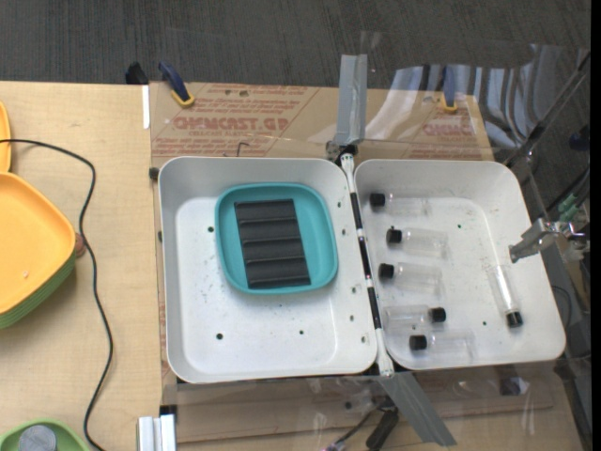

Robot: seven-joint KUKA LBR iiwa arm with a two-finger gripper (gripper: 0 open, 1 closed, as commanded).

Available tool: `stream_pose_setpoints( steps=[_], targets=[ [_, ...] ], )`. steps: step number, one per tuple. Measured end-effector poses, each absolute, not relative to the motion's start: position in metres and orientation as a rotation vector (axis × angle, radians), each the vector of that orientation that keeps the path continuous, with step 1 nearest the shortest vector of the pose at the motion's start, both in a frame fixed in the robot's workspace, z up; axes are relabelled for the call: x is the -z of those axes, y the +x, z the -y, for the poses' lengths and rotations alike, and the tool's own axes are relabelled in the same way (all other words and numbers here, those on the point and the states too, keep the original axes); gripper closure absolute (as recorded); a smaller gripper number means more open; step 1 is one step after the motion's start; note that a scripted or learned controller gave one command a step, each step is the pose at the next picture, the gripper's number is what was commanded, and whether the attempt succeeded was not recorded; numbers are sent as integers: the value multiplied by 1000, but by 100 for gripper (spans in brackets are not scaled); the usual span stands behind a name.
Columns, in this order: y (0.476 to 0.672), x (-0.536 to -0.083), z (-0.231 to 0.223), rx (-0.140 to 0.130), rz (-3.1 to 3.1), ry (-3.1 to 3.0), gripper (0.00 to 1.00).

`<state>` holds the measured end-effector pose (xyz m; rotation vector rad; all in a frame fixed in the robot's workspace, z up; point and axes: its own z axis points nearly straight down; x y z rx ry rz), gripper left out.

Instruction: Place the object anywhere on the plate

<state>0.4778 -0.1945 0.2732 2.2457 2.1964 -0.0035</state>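
A teal square plate lies in the left bin, toward its back. A black ridged block rests on the plate's middle. In the right bin lie several clear tubes with black caps, scattered apart. One tube lies near the right wall with its cap toward the front. Another capped tube lies near the divider between the bins.
A yellow dish stacked on a green one sits on the wooden bench at the left, with a black cable beside it. Cardboard lies behind the bins. A small metal bracket juts over the right bin's right edge.
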Motion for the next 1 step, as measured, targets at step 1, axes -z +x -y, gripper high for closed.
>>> stream_pose_setpoints(
  steps=[1],
  targets=[
    [478, -376, 219, 5, -1897, 2505, 0]
  ],
)
